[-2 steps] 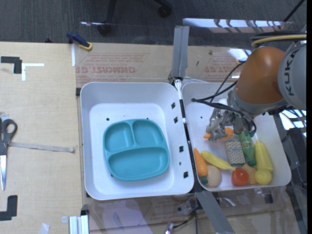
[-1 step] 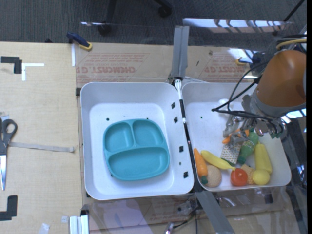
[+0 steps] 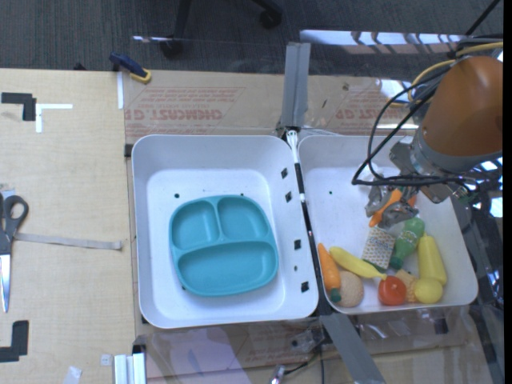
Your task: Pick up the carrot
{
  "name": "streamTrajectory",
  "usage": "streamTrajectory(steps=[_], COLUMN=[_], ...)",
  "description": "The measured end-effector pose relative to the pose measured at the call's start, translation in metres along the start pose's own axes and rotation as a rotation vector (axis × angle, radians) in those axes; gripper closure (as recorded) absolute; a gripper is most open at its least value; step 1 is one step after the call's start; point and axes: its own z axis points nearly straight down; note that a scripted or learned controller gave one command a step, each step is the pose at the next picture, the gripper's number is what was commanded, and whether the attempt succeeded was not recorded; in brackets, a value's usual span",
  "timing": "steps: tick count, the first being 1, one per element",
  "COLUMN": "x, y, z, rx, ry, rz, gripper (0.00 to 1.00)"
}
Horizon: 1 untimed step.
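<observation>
The carrot is orange with a green end. It lies along the left wall of the right bin, pointing up and away from the front. The gripper hangs over the middle of that bin, below the arm's orange band. It is up and to the right of the carrot and apart from it. A small orange and red piece shows at the gripper's tip; I cannot make out what it is.
Beside the carrot lie a yellow banana, a brown potato, a tomato, a speckled block, a green bottle shape and yellow pieces. The left bin holds a teal divided plate.
</observation>
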Motion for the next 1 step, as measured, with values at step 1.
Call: streamTrajectory(steps=[1], x=[-0.002], y=[-0.0011], z=[-0.0102], rx=[0.003], ry=[-0.006], rz=[0.004], gripper=[1.0])
